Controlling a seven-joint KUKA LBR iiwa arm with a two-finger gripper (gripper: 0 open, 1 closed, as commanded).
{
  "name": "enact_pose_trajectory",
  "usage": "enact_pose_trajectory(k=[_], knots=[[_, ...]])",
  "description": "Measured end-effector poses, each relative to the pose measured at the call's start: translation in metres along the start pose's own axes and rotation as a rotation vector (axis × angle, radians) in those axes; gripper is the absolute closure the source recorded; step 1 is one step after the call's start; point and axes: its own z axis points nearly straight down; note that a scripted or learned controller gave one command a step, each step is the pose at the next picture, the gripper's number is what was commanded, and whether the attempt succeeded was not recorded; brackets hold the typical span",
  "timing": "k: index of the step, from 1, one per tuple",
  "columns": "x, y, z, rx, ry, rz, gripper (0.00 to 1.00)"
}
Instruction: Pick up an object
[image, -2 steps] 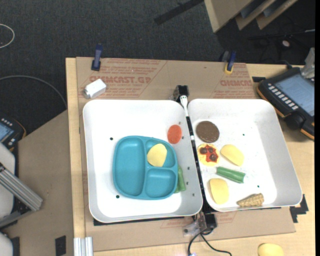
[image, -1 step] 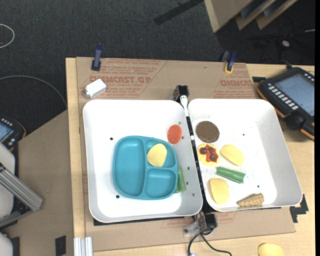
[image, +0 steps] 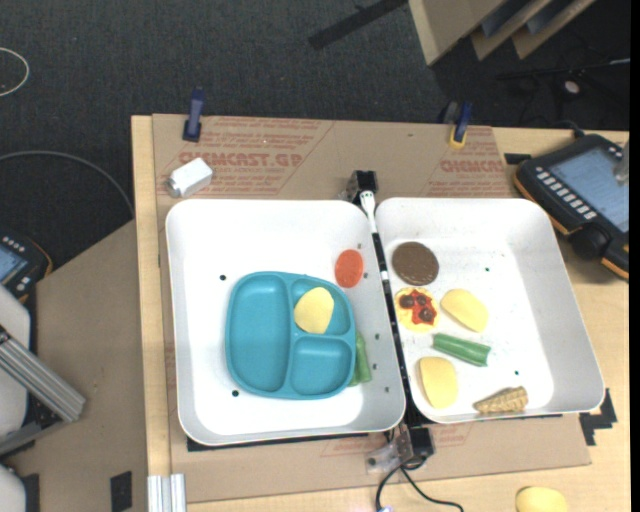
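Green strip (image: 361, 360) half hidden behind blue tray (image: 290, 335); gripper state untellable.

Left bin: yellow piece (image: 314, 310) lying in blue divided tray (image: 262, 335); orange-red round piece (image: 349, 267) just beyond tray's far right corner. Right bin: brown disc (image: 414, 263), pizza slice (image: 417, 307), green pod (image: 461, 349), two yellow pieces (image: 465, 309) (image: 437, 380), cone (image: 501, 401) lying flat.

Arm posture: nothing to record at this moment. The left bin (image: 200, 250) and right bin (image: 520, 250) lie uncovered from rim to rim.
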Motion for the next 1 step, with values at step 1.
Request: enact_pose_trajectory(k=[1], knots=[[0.0063,-0.0108,-0.1311,-0.03,-0.01,-0.007,1.0]])
